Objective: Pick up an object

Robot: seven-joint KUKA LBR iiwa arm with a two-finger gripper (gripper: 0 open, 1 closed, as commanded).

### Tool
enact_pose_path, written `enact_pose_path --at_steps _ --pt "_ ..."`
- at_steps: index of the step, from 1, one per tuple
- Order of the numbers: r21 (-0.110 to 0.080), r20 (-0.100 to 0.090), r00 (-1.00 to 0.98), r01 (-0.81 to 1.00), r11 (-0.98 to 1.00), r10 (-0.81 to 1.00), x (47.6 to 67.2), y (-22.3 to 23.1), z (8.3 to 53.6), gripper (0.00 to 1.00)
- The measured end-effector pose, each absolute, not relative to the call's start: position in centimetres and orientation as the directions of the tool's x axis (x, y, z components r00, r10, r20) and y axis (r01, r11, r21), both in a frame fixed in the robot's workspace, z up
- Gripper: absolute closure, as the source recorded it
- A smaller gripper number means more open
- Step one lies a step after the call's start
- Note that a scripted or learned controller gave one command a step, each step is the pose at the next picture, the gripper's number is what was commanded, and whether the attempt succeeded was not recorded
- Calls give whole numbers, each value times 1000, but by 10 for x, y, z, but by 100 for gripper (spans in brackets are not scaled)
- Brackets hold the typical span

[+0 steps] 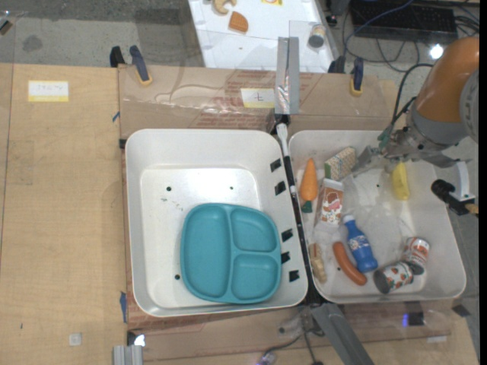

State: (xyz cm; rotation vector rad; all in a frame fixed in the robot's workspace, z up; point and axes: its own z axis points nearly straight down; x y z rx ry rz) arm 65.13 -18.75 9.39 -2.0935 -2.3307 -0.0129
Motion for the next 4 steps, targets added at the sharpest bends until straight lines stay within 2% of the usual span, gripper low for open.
enact_pose_path --at_steps 1,2,3,4 --pt "1 4 -127 992 127 992 659 -193 93 0" --pt "2 0 -20 1000 20 1000 615 -159 93 0" --pt "6 -1 -14 1000 14 1000 615 -162 104 100" --pt "3 -1 75 997 -75 997 635 -118 202 100"
